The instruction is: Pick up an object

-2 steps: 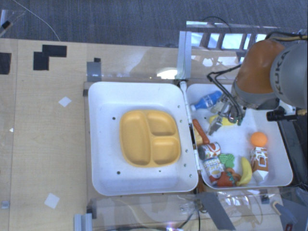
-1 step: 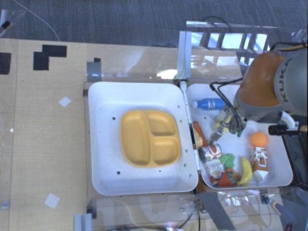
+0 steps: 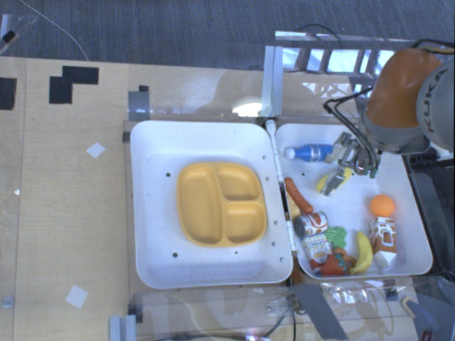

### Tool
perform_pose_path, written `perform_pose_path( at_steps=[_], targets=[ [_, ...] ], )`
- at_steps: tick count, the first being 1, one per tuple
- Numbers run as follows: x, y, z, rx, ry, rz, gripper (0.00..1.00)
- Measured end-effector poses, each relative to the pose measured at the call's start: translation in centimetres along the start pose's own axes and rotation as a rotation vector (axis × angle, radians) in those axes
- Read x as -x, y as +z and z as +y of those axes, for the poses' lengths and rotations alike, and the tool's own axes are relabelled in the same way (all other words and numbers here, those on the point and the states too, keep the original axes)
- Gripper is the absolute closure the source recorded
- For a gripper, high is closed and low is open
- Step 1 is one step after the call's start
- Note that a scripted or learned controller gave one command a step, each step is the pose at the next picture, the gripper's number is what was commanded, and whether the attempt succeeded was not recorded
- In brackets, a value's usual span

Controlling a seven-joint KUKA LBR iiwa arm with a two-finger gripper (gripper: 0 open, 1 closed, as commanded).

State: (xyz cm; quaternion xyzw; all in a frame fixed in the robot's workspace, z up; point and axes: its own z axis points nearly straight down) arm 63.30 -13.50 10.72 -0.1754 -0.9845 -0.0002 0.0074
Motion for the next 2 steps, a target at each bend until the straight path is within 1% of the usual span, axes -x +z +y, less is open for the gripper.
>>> perform_pose_path(
  at_steps=[1, 2],
  targets=[
    [-1.2, 1.8, -2.0, 0.004, -0.086, -0.028, 0.00],
    [-3.6, 1.8, -4.1, 0.006, 0.006, -0.028, 0.00]
  ],
)
